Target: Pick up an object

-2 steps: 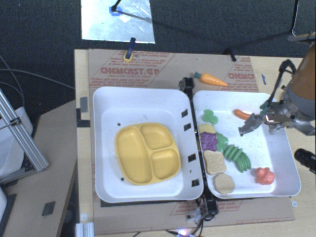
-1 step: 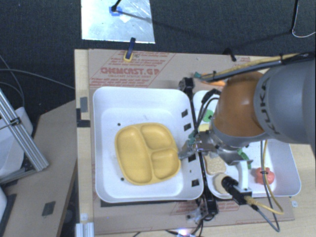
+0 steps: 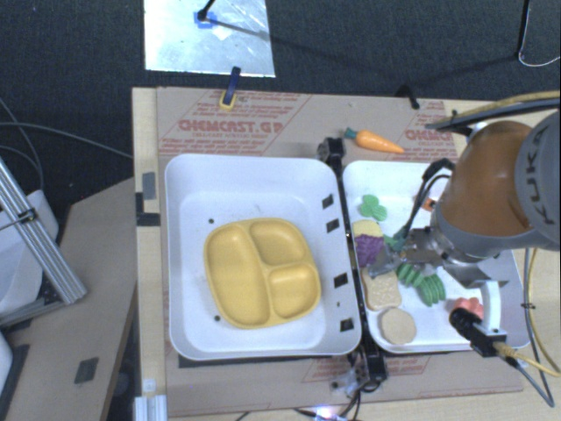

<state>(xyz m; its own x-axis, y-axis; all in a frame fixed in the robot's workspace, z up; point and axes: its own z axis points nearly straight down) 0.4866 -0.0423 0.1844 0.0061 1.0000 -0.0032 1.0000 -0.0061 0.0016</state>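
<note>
Round cracker (image 3: 399,326) well below claw (image 3: 392,254)

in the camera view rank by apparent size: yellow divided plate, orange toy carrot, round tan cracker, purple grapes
1. yellow divided plastic plate
2. orange toy carrot above the bins
3. round tan toy cracker and purple toy grapes: look alike, and the grapes are partly hidden, so unranked.

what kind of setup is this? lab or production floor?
Most likely a research lab's pick-test bench, not production. Two white bins sit on a cardboard sheet on dark carpet, toy food such as a plastic carrot is the cargo, and loose cables plus an aluminium frame surround the arm.
</note>
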